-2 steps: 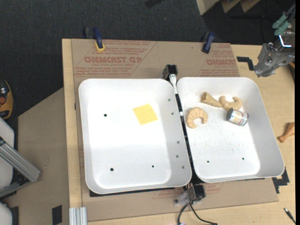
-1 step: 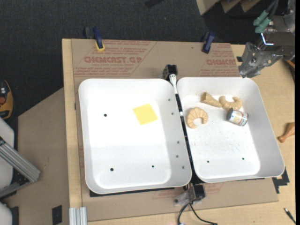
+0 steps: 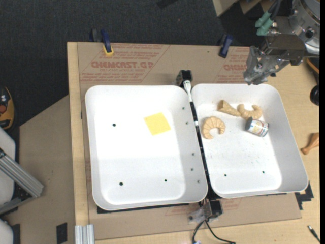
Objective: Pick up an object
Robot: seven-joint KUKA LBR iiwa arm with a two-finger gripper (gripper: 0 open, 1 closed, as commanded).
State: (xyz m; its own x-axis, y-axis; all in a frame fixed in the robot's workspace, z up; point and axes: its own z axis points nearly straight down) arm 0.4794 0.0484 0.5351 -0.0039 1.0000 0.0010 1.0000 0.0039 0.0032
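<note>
- Croissant [image 3: 214, 127], 2 tan pastry pieces [image 3: 240, 109] and small can [image 3: 257, 128] grouped in upper half of right bin [image 3: 284, 172].
- Yellow square [image 3: 157, 123] alone in left bin [image 3: 101, 151].
- Gripper [image 3: 255, 74] above right bin's far rim, nothing held; jaw opening not discernible.

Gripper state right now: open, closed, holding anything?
Gripper: cannot be told whether open or closed; it sits above the far edge of the right bin, with nothing seen in it.
</note>
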